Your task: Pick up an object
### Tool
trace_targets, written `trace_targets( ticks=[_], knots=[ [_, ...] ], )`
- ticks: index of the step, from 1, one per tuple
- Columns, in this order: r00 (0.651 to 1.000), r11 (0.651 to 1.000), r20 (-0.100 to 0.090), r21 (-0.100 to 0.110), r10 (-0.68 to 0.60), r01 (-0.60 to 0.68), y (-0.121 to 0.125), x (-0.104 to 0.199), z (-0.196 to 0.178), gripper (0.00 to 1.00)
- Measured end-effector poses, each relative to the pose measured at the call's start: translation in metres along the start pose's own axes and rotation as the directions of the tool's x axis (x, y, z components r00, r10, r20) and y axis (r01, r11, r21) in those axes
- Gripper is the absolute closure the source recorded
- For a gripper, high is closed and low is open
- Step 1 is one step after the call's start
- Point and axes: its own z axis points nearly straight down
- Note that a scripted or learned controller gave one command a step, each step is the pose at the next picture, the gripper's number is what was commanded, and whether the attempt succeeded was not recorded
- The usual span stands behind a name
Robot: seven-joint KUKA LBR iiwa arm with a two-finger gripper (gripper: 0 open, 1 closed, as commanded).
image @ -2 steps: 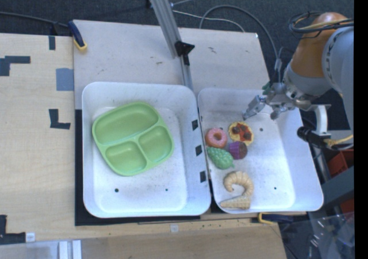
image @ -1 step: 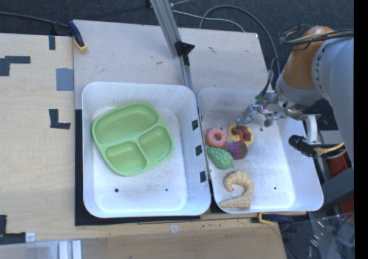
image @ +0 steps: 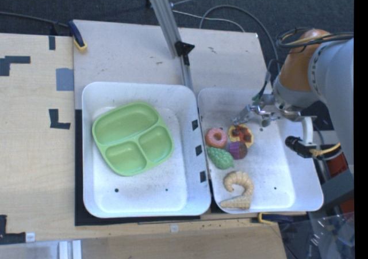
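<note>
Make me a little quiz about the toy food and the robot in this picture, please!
1. True or false: the green divided plate lies in the same bin as the pink donut.
2. Which toy lies nearest the front rim of the right bin? A) the pink donut B) the croissant C) the green leafy toy
3. Fill in: the gripper is over the ____ bin.

Key
1. False. The plate is in the left bin; the donut is in the right one.
2. B. The croissant lies below the other toys in the view, with a cone-shaped toy touching it.
3. Right.
</note>
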Motion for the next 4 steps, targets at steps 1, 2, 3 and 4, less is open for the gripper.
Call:
trace_targets(
  ticks=[1, 2, 3, 4],
  knots=[
    [1.0, 1.0, 0.0, -0.001, -0.002, 0.002, 0.001, 0.001, -0.011, 1.0],
    [1.0, 1.0, 0.001, 0.003, 0.0, 0.0, 0.01, -0.002, -0.059, 1.0],
    [1.0, 1.0, 0.001, 0.001, -0.001, 0.001, 0.018, 0.001, -0.121, 1.0],
    [1.0, 1.0, -0.001, 0.007, 0.0, 0.0, 0.018, 0.002, -0.126, 1.0]
  ],
)
